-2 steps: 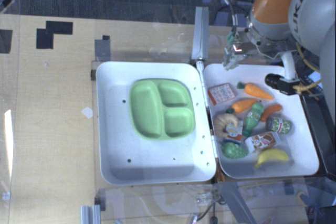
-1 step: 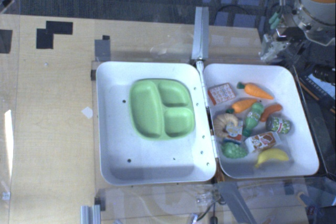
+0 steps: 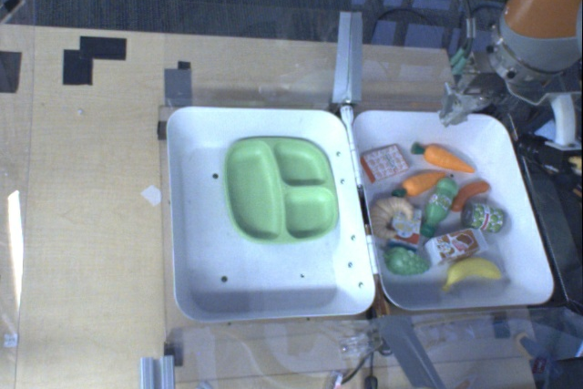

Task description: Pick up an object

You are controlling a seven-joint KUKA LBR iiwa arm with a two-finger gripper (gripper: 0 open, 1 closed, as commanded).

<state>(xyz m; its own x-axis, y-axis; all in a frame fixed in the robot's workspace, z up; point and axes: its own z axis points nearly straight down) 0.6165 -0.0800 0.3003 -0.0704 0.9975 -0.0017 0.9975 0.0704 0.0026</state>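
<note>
gripper (image 3: 454, 111), finger state indiscernible, at bin's (image 3: 524, 173) 12 o'clock rim; crowded toys (image 3: 435, 214) risk a glancing, failed grasp.

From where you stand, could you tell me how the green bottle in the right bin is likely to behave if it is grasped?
The green bottle looks rounded and smooth, so it could slip or roll between the jaws. It lies on its side among an orange carrot and a small can, so a push would probably nudge those too. It looks like a small toy, likely light.

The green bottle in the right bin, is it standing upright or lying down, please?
Lying down: the green plastic bottle rests on its side among the toy food.
</note>
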